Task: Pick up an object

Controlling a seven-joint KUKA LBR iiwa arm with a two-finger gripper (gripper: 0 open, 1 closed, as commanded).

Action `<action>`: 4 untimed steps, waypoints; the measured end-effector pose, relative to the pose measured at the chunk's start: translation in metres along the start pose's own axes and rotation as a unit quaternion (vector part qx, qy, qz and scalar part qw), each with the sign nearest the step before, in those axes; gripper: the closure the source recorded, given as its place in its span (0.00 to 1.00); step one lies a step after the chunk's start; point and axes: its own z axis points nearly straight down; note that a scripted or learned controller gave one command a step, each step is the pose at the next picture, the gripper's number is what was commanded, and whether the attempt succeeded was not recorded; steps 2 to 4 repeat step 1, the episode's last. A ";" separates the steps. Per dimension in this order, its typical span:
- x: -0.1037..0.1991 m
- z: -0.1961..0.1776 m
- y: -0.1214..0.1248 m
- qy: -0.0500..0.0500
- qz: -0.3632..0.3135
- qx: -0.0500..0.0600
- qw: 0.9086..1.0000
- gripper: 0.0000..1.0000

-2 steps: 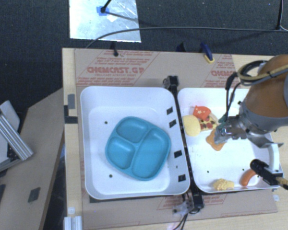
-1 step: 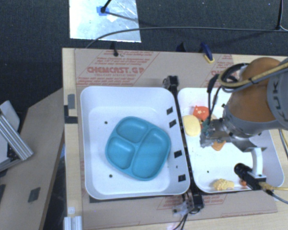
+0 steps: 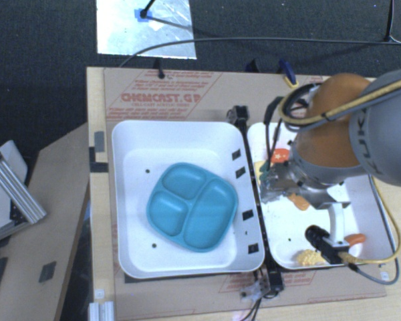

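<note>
Small orange pieces [image 3: 299, 202] and a yellow corn-like item [image 3: 309, 257], judged light and rigid, are seen in the right bin [image 3: 387, 246] beneath the arm; gripper [image 3: 275, 182] state cannot be told; a grasp across the narrow middle is advised

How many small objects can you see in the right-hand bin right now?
3: an orange piece beside the wrist, an orange-red piece near the front right, a yellow item at the front. The arm may hide more.

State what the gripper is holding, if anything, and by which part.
It cannot be told. The gripper is low in the right bin, hidden under the arm's wrist, beside a small orange piece.
</note>
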 end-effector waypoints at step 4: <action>0.047 -0.009 0.006 0.000 0.000 0.000 1.000 1.00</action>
